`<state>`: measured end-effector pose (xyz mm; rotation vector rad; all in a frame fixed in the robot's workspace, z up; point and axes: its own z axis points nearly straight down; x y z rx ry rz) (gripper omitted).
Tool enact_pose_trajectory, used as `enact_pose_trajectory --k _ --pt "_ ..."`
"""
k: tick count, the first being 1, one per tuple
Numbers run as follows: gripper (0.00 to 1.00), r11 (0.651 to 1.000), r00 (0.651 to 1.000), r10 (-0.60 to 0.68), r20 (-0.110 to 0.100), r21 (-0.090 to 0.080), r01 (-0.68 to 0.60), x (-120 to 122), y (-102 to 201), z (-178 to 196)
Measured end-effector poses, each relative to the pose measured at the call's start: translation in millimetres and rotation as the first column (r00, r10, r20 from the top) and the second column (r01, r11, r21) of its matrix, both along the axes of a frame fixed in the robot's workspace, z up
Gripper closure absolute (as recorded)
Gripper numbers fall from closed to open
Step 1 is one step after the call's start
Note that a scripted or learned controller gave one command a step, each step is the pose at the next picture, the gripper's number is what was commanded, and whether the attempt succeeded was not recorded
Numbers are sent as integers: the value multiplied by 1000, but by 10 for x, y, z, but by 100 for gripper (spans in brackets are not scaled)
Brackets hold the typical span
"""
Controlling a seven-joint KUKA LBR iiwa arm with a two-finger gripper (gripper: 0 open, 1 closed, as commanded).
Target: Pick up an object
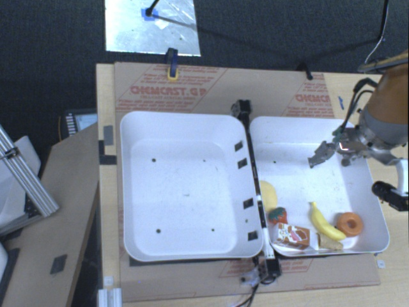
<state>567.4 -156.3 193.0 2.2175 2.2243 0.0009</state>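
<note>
Hovering gripper (332, 152): sits over the right bin (287, 133), upper right part, nothing between its fingers, which look spread a bit
Arm (390, 107): comes in from the right, orange band showing
Banana (324, 221): lying near the bin's front edge
Orange ring thing (349, 223): just beside the banana
Snack packet (293, 235): front corner, near a yellow lump (268, 194)
Left bin (185, 184): beside it, white

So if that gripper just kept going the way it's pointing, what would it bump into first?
The gripper points left and slightly down over the right bin. Its line looks free of objects; it would probably meet the bare bin floor or the divider first. Depth is hard to judge.
</note>
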Motion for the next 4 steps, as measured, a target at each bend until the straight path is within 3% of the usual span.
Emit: enact_pose_trajectory --k 1,2,3,4 --pt "0 1000 1000 8 -1 3 -8 529 656 -1140" --pt "0 1000 1000 3 9 -2 -3 1047 622 -555" --pt "0 1000 1000 10 6 2 -10 918 1571 -44" --pt "100 1000 1000 5 5 0 -5 920 1506 35"
